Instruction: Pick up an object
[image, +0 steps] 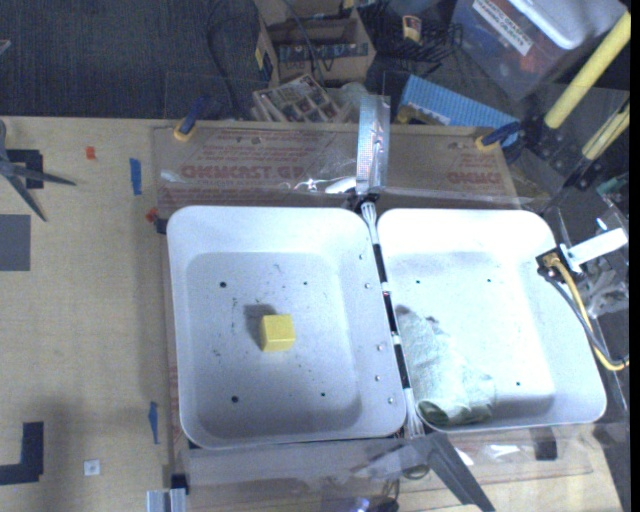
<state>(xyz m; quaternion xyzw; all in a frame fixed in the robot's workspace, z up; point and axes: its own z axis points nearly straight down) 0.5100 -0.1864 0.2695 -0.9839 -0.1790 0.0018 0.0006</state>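
Where the left bin (200, 245) flattens out, we see a small yellow block (278, 332) (roughly cubic, lying a little askew) near the middle of its floor. Over in the right bin (520, 250), a rolled whitish cloth (440, 372) lies against the left wall.

A small yellow block (278, 332) lay flat on the floor of the left bin (200, 240), a little toward the bin's near-left of centre, well apart from every wall, one corner turned slightly toward the near edge. A rolled pale grey-white cloth (440, 372) lay in the right bin (520, 240), stretched along that bin's left wall from about mid-length down to the near-left corner, its open rolled end facing the near edge.
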